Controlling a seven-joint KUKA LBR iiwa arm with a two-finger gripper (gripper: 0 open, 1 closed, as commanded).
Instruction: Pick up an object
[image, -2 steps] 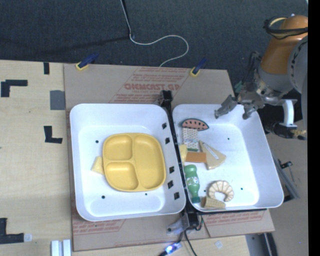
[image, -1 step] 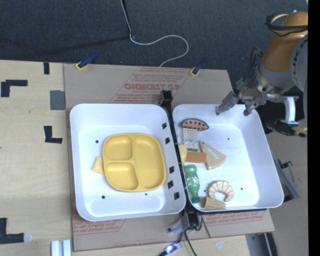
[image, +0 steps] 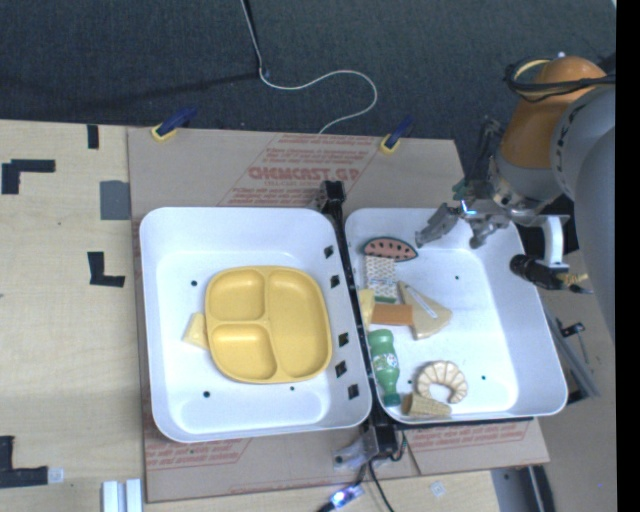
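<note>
A ridged tan toy croissant (image: 442, 381) lies at lower right of the frame in the right white plastic bin (image: 520, 340). Left of it, a glossy green bottle (image: 383, 364) runs its length up the frame. Further up, the metal claw (image: 456, 225) hangs spread open, gripping nothing. Red print on the cardboard (image: 290, 170) is unreadable.

Toys crowd the right bin's (image: 520, 385) left side, its right half bare; a yellow plate (image: 268, 323) fills the left bin's (image: 175, 400) middle.
</note>
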